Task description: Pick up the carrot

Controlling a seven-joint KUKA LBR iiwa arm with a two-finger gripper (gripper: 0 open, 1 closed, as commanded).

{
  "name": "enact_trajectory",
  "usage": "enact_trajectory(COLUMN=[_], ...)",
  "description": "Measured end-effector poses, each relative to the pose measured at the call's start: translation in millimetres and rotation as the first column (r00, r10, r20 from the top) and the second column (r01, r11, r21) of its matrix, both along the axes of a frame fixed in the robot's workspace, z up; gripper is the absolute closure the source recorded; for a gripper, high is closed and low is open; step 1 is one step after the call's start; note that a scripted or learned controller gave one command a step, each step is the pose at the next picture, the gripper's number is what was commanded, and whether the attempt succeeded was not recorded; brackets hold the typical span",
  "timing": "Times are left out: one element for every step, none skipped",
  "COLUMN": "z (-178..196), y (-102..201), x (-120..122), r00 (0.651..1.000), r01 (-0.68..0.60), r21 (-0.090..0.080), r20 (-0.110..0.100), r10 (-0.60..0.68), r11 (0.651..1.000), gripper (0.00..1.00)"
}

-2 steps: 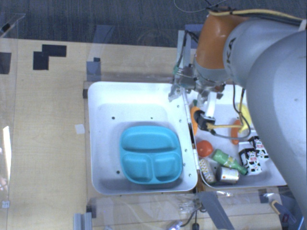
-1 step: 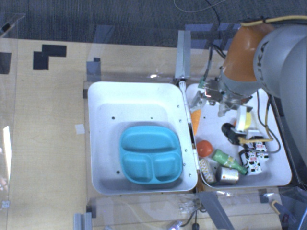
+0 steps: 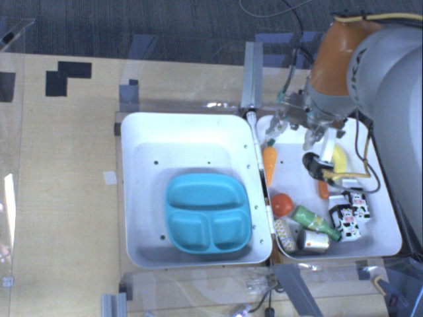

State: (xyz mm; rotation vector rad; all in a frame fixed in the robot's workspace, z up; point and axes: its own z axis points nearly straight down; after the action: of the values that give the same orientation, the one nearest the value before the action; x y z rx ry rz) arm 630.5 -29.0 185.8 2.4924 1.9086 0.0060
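Note:
The orange carrot (image 3: 269,164) lies upright along the left wall of the right bin (image 3: 390,233), its green top pointing to the far end. My gripper (image 3: 291,133) hangs over the far left part of that bin. Its fingers (image 3: 272,130) are spread open with nothing between them. The left finger is just above the carrot's top end, and the carrot is not between the fingers.
The right bin also holds a red tomato (image 3: 282,204), a green bottle (image 3: 314,220), a metal can (image 3: 316,242), a black-and-white checkered object (image 3: 350,218), a yellow banana (image 3: 340,160) and a small red piece (image 3: 322,189). A blue divided tray (image 3: 207,211) sits in the left bin (image 3: 152,144).

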Motion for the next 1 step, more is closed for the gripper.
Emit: enact_trajectory(z=[-0.8], y=[25.7], x=[-1.5], r00=[1.000], r01=[-0.014], r21=[0.000], r20=[-0.001], r10=[0.014], r11=[1.000], gripper=[0.00])
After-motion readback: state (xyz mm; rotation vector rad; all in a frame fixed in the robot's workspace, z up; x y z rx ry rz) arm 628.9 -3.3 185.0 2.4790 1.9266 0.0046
